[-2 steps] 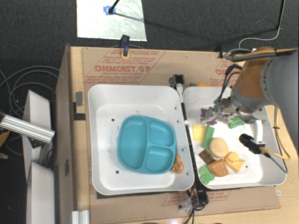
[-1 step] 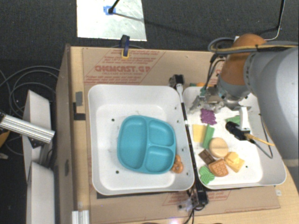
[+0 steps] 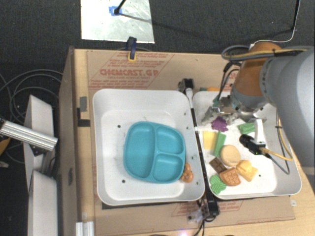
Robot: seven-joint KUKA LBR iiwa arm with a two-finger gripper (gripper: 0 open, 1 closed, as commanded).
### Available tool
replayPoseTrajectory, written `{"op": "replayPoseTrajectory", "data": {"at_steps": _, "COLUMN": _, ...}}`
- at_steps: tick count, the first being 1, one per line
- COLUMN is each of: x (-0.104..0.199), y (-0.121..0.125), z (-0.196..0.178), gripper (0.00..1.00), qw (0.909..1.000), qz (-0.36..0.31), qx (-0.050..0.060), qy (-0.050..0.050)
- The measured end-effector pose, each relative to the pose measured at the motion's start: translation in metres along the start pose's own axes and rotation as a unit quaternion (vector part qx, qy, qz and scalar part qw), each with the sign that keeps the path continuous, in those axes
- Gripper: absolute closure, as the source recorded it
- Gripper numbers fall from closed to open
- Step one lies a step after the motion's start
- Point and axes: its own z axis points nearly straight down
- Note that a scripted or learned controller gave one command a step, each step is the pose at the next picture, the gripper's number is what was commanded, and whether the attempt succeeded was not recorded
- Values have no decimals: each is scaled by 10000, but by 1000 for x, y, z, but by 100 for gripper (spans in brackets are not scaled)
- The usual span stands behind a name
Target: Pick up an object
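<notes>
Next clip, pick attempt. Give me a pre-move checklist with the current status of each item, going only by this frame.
1. Claw over the right white bin: ok.
2. Candidate object beside the claw, the small purple toy piece: ok.
3. Finger opening: cannot tell.
4. Object between the fingers: cannot tell.
5. Neighbours crowd the target, the pale yellow block and green stick lying just below it: not ok.
6. Left white bin with the teal divided plate is apart from the arm's work area: ok.

Bright, even overhead light, strong glare on the foil sheet (image 3: 117,14) at top, white bins (image 3: 147,102) nearly blown out, soft short shadows under the blue plate (image 3: 153,151), arm (image 3: 290,87) softly blurred, slight overall softness, dark floor dim.
</notes>
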Motion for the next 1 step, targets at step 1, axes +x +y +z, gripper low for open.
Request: {"op": "replayPoseTrajectory", "data": {"at_steps": 1, "x": -10, "y": -4, "z": 0, "gripper": 0, "qw": 10000, "qz": 3, "qx": -1, "qy": -1}}
